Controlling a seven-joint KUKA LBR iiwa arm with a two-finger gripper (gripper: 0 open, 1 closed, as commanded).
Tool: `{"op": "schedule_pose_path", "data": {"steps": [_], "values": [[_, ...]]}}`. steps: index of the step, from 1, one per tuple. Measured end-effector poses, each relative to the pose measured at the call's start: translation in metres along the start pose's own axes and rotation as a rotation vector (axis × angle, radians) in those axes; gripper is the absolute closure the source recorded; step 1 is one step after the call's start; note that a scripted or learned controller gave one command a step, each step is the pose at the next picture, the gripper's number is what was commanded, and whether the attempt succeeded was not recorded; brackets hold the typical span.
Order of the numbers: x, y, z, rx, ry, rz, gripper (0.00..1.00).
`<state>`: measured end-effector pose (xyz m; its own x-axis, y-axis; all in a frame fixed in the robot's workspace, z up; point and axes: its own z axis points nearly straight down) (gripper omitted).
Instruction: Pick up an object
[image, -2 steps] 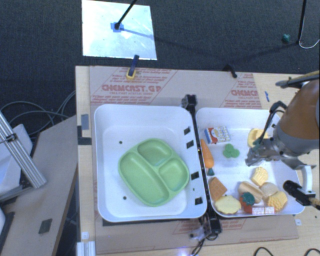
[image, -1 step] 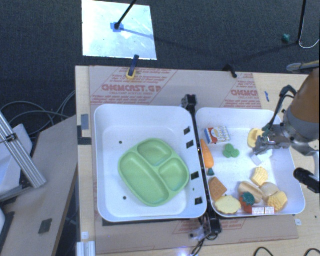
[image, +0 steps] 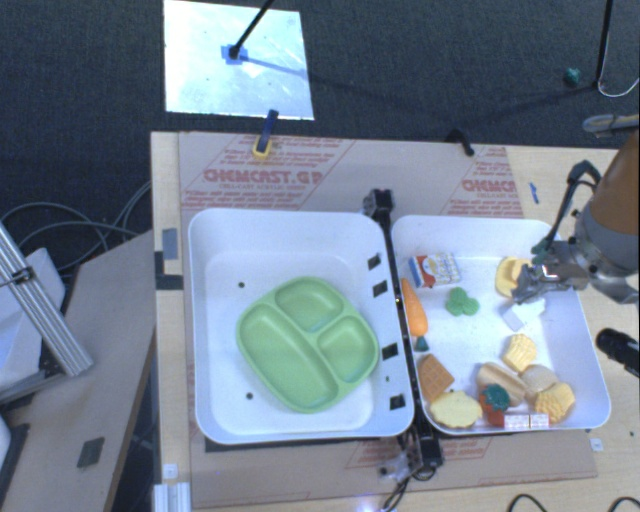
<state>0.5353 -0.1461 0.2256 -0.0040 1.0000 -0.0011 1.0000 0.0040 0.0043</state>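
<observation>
The right bin (image: 580, 330) holds several toy foods: an orange carrot (image: 414, 311) by its left wall, a white carton with red and blue print (image: 435, 270), a green broccoli piece (image: 461, 301), a yellow piece (image: 511, 273) and a small pale block (image: 512, 319). A cluster lies along the front: a waffle square (image: 434, 376), a yellow round piece (image: 456, 410), a bread roll (image: 497, 377), a red-and-green piece (image: 495, 400) and yellow ridged pieces (image: 520, 352). My gripper (image: 529, 288) hangs over the bin's right part, next to the yellow piece.
The left bin (image: 215, 300) carries a green divided plate (image: 306, 343). A black divider with clips (image: 392, 310) separates the bins. Both stand on a cardboard sheet (image: 300, 170). Cables and a metal frame (image: 40, 310) lie off the bench at left.
</observation>
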Motion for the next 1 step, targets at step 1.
{"op": "schedule_pose_path", "data": {"steps": [1], "values": [[0.0348,0.0438,-0.0105,-0.002,0.001,-0.005,1.0]]}}
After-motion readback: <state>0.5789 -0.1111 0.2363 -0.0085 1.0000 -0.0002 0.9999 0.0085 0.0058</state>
